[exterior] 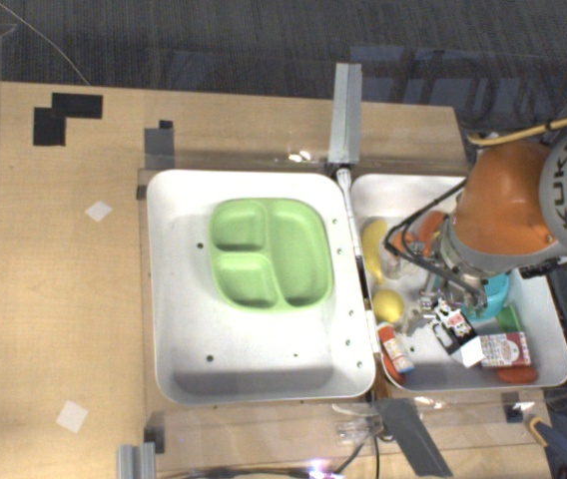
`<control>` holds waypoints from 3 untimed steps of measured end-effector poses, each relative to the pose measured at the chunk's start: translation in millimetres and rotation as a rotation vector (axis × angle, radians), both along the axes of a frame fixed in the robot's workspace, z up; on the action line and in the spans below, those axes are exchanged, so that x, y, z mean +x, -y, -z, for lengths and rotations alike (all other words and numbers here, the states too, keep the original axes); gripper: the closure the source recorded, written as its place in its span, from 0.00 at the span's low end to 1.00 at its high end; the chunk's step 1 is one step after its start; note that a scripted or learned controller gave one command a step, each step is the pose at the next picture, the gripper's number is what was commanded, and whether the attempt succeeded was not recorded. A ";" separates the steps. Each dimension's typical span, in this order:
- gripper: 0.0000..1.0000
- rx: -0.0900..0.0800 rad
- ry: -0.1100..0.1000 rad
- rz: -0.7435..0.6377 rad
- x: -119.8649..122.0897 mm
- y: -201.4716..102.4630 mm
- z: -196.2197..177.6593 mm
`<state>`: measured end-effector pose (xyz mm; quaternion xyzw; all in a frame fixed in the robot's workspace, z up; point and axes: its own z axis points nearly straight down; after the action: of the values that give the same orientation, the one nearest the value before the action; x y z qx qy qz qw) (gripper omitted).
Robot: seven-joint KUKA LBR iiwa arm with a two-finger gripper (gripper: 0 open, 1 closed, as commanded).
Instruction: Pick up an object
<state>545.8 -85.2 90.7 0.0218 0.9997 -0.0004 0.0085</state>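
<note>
Right now my tool (441, 305) hangs low over the right bin (553, 367), in among a crowd of small things, and I cannot tell from this angle how it stands, nor whether it has anything. Nearest to it on the left lies a small yellow lemon (388, 305), just beside the bin's left wall, with a longer yellow banana (373, 242) a little farther back. I judge the lemon the likeliest pick: it looks light, firm and rounded, with a smooth skin that may slip, so I would close across its middle, where it is widest. Near the front left corner lies a small red and white bottle (394, 353), and to the right of my tool a red and white packet (505, 351) rests flat; a teal block (496, 292) sits partly under my wrist. Over in the left bin (179, 367) lies a green divided tray (269, 252), well apart from me. Both bins stand on the wooden worktop (54, 297).
</note>
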 end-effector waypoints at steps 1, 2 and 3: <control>0.00 0.003 0.003 0.167 -30.6 32.5 -0.2; 0.00 0.003 -0.004 0.074 68.1 4.8 1.5; 0.00 0.001 -0.004 0.092 -6.5 -0.7 -0.1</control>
<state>539.3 -84.5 90.8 0.0680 0.9977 -0.0005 0.0066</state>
